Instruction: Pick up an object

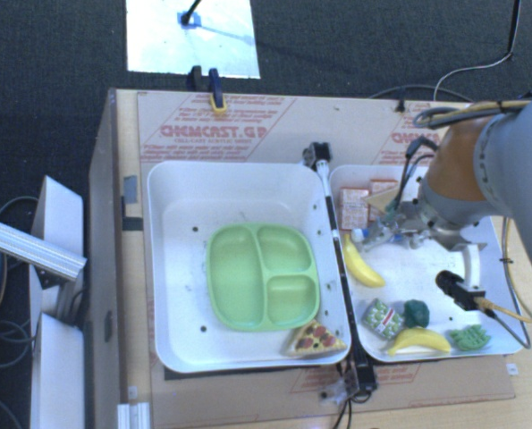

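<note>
Right bin point(495, 239); gripper point(384, 233) above banana point(362, 266)

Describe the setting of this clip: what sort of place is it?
Most likely a robotics lab bench for pick tests: two white bins on a board, toy food such as a banana and pizza slice, and cables running over dark carpet.

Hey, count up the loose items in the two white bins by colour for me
Yellow: 2, banana, banana
Green: 4, divided plate, dark green piece, light green piece, green wrapped item
Red/orange: 2, pizza slice, box
Total: 8
</note>
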Available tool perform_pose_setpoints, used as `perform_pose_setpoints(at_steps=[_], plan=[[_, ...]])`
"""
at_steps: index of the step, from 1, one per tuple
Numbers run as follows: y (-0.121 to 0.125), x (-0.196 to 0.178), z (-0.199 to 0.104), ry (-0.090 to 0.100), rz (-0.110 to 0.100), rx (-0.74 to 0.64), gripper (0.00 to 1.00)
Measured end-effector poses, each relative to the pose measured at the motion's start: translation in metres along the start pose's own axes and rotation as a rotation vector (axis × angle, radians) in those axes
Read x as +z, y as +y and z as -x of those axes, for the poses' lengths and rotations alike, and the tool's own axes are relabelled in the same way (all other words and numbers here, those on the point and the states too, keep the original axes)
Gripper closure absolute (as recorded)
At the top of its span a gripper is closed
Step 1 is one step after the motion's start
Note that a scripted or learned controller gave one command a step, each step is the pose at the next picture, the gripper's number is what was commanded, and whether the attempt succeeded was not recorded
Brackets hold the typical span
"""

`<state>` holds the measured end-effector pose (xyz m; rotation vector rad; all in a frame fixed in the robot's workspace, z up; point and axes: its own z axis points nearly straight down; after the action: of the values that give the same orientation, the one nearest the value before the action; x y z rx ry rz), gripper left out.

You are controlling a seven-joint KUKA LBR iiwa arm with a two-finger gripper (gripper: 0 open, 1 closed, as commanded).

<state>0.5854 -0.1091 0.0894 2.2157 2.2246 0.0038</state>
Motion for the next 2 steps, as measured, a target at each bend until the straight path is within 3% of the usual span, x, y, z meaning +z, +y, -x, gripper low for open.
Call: perform_pose_setpoints(at_steps=[1,2], plan=[[0.070,0.007,0.043,0.013,-0.053,-0.008,0.00],[-0.006,0.005,0.035,-0.001,-0.002,0.001,0.00]])
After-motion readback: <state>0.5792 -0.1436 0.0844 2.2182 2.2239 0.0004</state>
